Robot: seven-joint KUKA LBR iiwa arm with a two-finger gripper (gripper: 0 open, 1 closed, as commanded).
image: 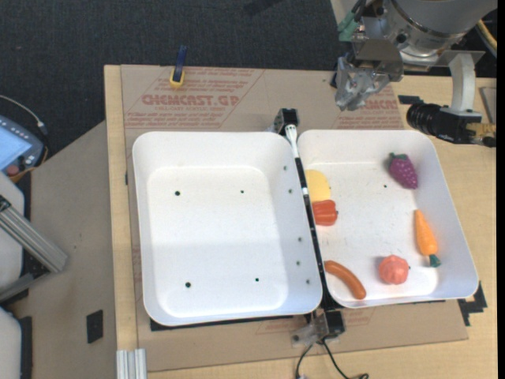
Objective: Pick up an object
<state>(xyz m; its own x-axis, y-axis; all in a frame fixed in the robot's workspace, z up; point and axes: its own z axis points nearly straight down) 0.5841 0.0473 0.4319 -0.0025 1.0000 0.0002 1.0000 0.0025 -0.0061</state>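
Purple grapes [402, 170] in right bin [371, 294]

All the pickable things lie in the right bin [450, 212]. A purple grape bunch [402, 170] sits at two o'clock of the bin. A yellow piece [317, 185] leans against the left wall at about ten o'clock, with a red-orange piece [324, 212] touching it just below. An orange carrot [426, 236] lies lengthwise along the right wall at four o'clock, green tip downward. A pink-red round fruit [394, 269] sits near it at five o'clock. A brown-orange sausage [346, 279] lies slanted at seven o'clock.
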